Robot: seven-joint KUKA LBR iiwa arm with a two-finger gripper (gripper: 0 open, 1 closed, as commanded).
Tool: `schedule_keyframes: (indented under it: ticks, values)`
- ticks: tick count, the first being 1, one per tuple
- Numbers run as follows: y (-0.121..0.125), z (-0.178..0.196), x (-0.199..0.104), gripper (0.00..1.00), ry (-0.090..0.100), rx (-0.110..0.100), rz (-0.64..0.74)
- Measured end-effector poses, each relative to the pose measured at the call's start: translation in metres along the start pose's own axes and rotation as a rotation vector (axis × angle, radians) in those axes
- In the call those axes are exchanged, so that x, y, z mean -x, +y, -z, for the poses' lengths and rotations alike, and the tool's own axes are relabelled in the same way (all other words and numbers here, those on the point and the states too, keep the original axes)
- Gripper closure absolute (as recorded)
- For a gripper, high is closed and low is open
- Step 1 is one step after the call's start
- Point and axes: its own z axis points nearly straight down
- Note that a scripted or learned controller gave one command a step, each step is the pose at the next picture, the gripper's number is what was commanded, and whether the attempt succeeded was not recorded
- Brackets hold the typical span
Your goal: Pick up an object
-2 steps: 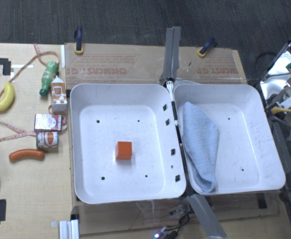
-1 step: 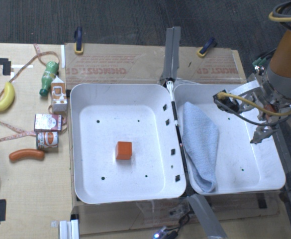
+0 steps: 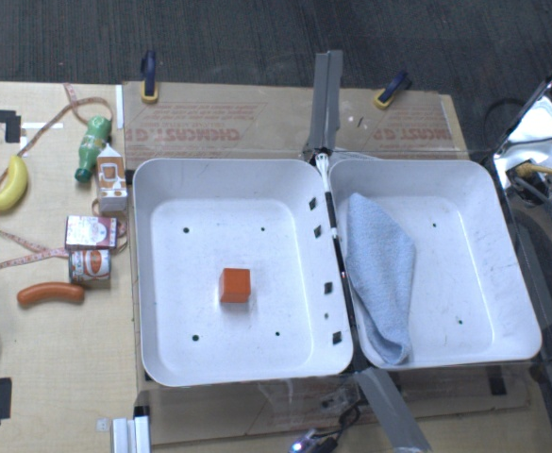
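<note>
Dark, cabled hardware [image 3: 532, 163], possibly part of the arm.

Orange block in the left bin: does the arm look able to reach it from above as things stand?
Probably yes. The orange block sits alone on the floor of the left bin, apart from the walls, with nothing over it. The blue-grey cloth lies in the right bin, beyond the divider.

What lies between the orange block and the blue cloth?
In the camera view, between the orange block and the blue cloth: bare white bin floor, then the two bins' adjoining rims.
</note>
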Motion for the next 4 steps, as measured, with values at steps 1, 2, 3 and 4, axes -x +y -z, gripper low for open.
schedule_keyframes:
  ticks: [1,2,3,4]
  values:
    - [-0.102,-0.057,-0.007,0.0,-0.001,-0.001,0.001]
    - [-0.014,-0.052,-0.036,0.0,-0.001,0.0,0.038]
    - [0.039,-0.053,-0.039,0.0,0.001,-0.001,-0.003]
    - [0.039,-0.053,-0.04,0.0,0.001,-0.001,-0.001]
